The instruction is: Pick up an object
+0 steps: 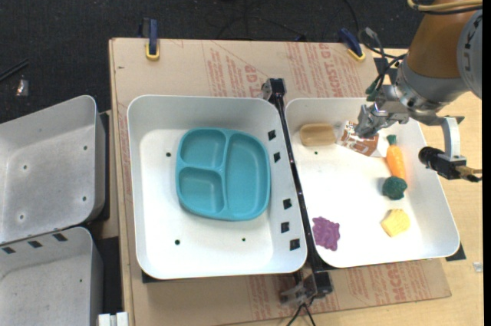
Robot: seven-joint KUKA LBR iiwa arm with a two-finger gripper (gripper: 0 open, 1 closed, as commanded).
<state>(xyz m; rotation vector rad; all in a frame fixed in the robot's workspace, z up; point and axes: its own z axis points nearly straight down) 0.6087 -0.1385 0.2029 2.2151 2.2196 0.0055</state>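
Arm point(441, 48): grey with an orange band, reaching in from the right and bent low over the right bin's far end, likely placed there for a pick among the toys.
Gripper point(367, 129): down near the bin floor, just beside a small reddish, glossy piece point(363, 143); I cannot tell if it has anything.
Right bin point(349, 251): shallow white plastic with rounded corners, holding the loose items that the task could take.
Bread roll point(317, 136): tan, matte, oblong, lying at the far end just left of the gripper.
Carrot point(395, 161): orange, tapered, with a green tip, near the right wall.
Broccoli point(394, 188): dark green, knobbly, just below the carrot.
Yellow piece point(396, 222): blocky and waxy-looking.
Purple cluster point(325, 232): bumpy, near the divider.
Left bin point(146, 163): holds a teal tray point(224, 173), smooth, three compartments, well apart from the gripper.
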